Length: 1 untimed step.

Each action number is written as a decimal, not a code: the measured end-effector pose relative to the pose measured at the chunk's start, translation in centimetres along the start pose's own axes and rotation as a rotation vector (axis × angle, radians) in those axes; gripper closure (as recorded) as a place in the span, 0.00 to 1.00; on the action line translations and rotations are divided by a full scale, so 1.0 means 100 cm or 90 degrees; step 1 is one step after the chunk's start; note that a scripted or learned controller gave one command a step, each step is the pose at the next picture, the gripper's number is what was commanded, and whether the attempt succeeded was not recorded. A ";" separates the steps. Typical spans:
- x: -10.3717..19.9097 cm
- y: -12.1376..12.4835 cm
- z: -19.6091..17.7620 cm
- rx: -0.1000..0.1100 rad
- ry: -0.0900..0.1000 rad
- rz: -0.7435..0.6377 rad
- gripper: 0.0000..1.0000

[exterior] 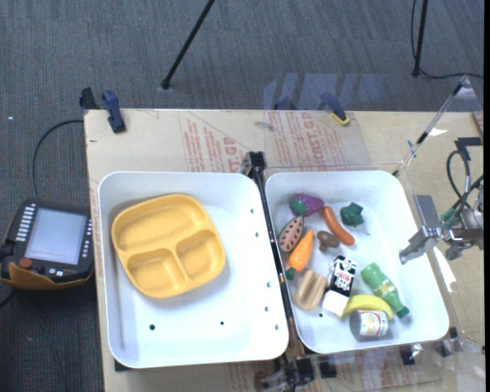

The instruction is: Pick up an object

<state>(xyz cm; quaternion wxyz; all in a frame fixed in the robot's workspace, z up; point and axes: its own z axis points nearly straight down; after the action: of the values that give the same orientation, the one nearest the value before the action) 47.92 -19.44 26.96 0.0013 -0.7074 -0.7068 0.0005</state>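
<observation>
While the yellow tray (168,244) lay alone in the left bin (114,211), the small objects crowded the right bin (392,184): carrot (301,250), cow-print carton (340,274), green bottle (383,287), banana (367,305). Tight packing risked a glancing, slipped grasp. The end effector (453,237) hung at the bin's right edge; whether it was spread could not be told.

A dark grey ribbed carpet floor (147,39) lies behind and to the left of the pale wooden surface (180,137), which carries faded red print. Two thin black stand legs (192,35) slant across the carpet. A blue clamp (113,111) grips the surface's far left corner, and an orange-and-black handheld control pendant (49,243) lies on the floor beside it.
</observation>
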 end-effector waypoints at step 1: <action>0.071 0.041 0.122 0.009 0.004 -0.051 0.00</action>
<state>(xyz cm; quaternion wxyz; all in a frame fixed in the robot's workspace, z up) 51.97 -12.34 14.75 0.0083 -0.6786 -0.7345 0.0029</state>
